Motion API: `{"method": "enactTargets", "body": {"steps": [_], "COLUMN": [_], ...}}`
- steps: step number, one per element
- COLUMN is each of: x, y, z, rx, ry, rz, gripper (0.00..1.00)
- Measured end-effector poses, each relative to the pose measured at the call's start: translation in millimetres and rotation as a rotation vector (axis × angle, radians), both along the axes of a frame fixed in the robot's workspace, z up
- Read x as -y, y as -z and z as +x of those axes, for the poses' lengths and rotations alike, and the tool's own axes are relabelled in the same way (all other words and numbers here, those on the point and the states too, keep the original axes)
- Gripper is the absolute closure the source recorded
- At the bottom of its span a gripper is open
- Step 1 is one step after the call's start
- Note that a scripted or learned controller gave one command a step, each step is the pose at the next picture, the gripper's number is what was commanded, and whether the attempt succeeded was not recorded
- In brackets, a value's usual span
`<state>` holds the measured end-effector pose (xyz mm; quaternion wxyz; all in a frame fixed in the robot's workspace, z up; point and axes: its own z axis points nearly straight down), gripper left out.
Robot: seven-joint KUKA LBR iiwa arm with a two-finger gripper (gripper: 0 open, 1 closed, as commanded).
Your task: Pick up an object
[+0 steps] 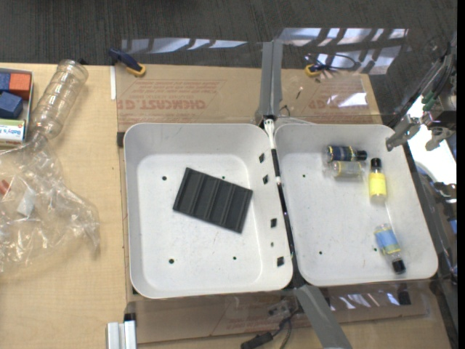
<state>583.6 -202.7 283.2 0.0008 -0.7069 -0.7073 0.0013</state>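
up at the right edge, the tool hangs over the right bin's rim, grip state unclear; yellow bottle sits just left below it.

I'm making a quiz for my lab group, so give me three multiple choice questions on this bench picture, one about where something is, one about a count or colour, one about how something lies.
1. Where is the dark ridged slab?
A. left bin
B. right bin
C. on the cardboard

2. How many small bottles are in the right bin?
A. one
B. three
C. five

3. How does the clear plastic bottle on the wooden bench lie?
A. upright
B. on its side
C. inside a bin

Answers:
1. A: the slab lies on the floor of the left bin.
2. B: the right bin holds a dark and gold bottle, a yellow one and a blue-labelled one.
3. B: the clear bottle lies on its side on the wood, left of the bins.
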Motion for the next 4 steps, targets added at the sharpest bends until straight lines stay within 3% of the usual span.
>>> {"method": "enactTargets", "body": {"steps": [1,2,3,4], "x": [-106.6,-101.4,-100.5,-37.1], "y": [117.9,192.4,183.6,192.1], "z": [-0.6,29.0,28.8,42.1], "rx": [-0.002,0.0,-0.001,0.001], "ry": [0.063,0.143,0.143,0.074], "rz": [0.0,0.0,-0.001,-0.001], "gripper": [0.0,0.0,1.0,1.0]}}
